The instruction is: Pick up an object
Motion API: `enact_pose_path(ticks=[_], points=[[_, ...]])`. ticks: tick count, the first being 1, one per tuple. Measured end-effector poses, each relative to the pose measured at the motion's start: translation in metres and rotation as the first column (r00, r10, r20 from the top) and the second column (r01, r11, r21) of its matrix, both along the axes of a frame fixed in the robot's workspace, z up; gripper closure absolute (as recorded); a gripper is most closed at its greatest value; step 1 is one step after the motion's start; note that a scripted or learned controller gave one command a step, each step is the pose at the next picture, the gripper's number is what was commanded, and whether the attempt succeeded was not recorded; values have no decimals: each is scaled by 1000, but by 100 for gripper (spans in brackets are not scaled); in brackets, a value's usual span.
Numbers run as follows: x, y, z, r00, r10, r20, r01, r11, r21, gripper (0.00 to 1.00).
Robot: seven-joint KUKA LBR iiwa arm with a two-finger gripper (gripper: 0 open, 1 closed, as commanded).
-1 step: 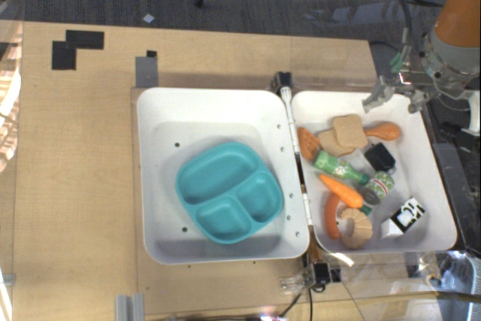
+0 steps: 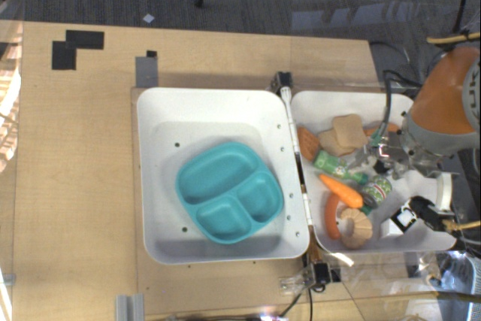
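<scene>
Wooden bench (image 2: 75, 162), two white bins: gripper (image 2: 376, 162), grip state indiscernible, at three o'clock above toy carrot (image 2: 342, 190); nothing visibly lifted.

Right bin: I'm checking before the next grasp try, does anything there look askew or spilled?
Nothing spilled. The toy food is heaped loosely in the right bin: the carrot lies slantwise across the pile, typical clutter. The teal tray sits askew in the left bin.

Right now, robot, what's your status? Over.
Gripper low in right white bin, over cluttered toy food. Orange carrot lies free. Teal divided plate in left bin.
</scene>
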State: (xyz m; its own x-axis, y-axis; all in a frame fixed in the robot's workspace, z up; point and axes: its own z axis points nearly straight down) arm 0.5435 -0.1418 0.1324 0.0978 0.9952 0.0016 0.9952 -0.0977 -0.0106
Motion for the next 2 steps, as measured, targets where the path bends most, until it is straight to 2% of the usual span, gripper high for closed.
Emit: enact_pose_path(ticks=[1, 2], points=[[43, -22, -26, 996, -74, 40, 75, 997, -15, 0], [-54, 8, -44, 991, -135, 18, 135, 991, -1, 0]])
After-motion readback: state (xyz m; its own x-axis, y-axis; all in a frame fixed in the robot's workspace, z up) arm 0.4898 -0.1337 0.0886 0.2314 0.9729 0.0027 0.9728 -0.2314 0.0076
